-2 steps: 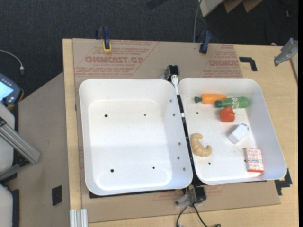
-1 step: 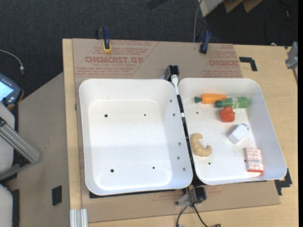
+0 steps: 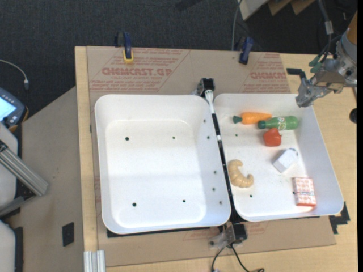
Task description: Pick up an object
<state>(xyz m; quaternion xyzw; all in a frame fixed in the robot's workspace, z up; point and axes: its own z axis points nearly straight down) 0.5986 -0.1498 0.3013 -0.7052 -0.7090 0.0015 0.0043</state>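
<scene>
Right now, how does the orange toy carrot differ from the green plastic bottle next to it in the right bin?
The orange toy carrot is orange with a small green top at its left end; the green plastic bottle is green with a paler band around its middle. The carrot tapers toward its right end, while the bottle keeps a more even width. The carrot lies nearer the bin's far edge, the bottle just below and right of it. Both lie on their sides in the right white bin, roughly end to end.

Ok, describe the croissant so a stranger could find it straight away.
Look in the right-hand white bin, at its left part, near the divider between the bins. The croissant lies there apart from the rest: the one tan, curved, crescent-shaped thing, while its neighbours are coloured or boxy.
</scene>
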